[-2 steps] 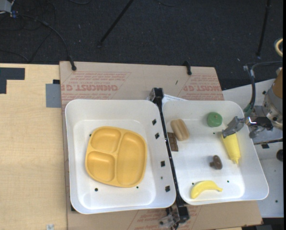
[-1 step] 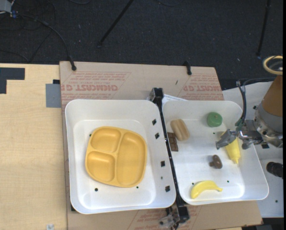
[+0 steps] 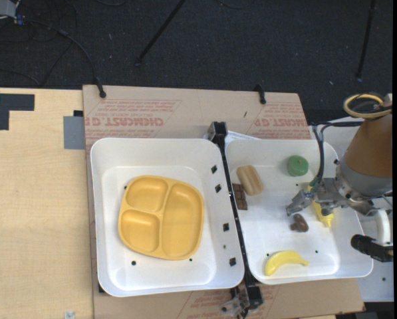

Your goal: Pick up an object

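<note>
A: Trouble sat close by, judging by where the grey two-finger gripper hung over the right-hand shallow white plastic bin. Its metal fingers looked parted a little, with nothing between them.

B: And the likeliest target?

A: The small dark brown lump, rounded and matte, lay on the bin floor just below the fingertips. It was tiny and squat, so the fingers could have nudged it aside instead of closing around it.

B: What else crowded it?

A: A bright yellow angular piece, hard plastic by the look, lay just beside the gripper, partly under the wrist. A descent could have clipped that instead.

B: And the rest of the bin?

A: The smooth curved yellow toy banana lay near the front wall, the round green ball-like object toward the back, and the tan loaf-shaped block by the divider, all well apart from the fingers. Round ones would have rolled under a glancing touch.

B: The other bin?

A: The left white bin held the glossy yellow three-compartment plate, wide and flat, a poor fit for a narrow grip.
</note>
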